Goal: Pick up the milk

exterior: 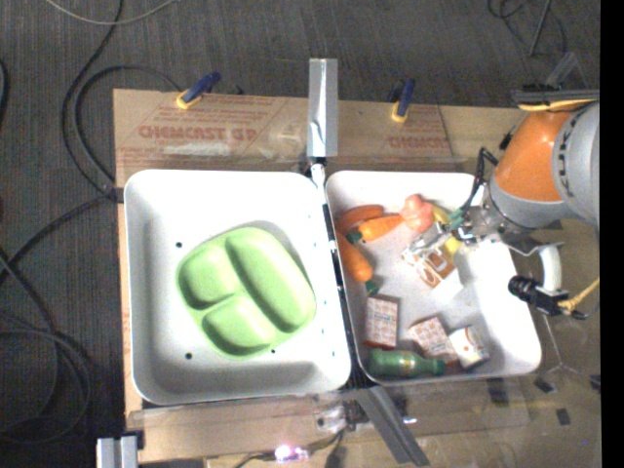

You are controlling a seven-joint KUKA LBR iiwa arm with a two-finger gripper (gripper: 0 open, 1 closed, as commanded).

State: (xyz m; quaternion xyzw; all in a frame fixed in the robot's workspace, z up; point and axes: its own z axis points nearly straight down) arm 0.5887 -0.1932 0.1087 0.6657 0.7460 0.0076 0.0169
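Left bin (146, 261) carries a green divided plate (246, 291); right bin (517, 354) is crowded with carrots (375, 228), a green bottle (405, 363) and small cartons. The arm (546, 169) hangs over its upper right, gripper (466, 224) low among the clutter, jaw state impossible to tell. Judged the milk, a small carton (433, 264) lies just beside the gripper on the bin floor: nothing lifted, grasp and raise remain.
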